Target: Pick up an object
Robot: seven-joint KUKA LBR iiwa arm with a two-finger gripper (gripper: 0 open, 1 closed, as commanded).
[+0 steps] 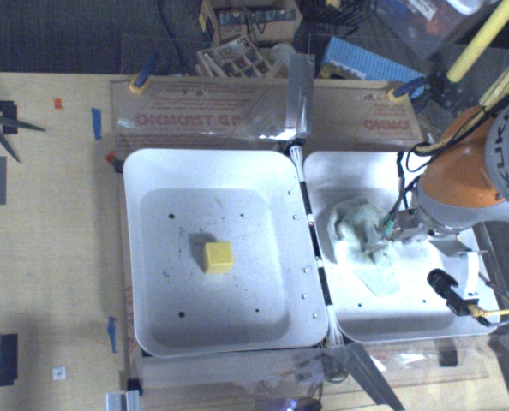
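Left bin: shallow white plastic bin (143, 187) holding a small yellow foam-like cube (218, 257), which sits alone near the middle of its floor.

Divider: the two bins' rims touch along the centre line.

Right bin: second shallow white bin (340, 315), with a pale green, crumpled soft object (354, 221) in its left half.

Arm: grey arm with an orange band (460, 182), reaching in over the right bin.

Gripper: the two-finger gripper (383, 240) is low, just beside the pale green object; open or closed, cannot tell.
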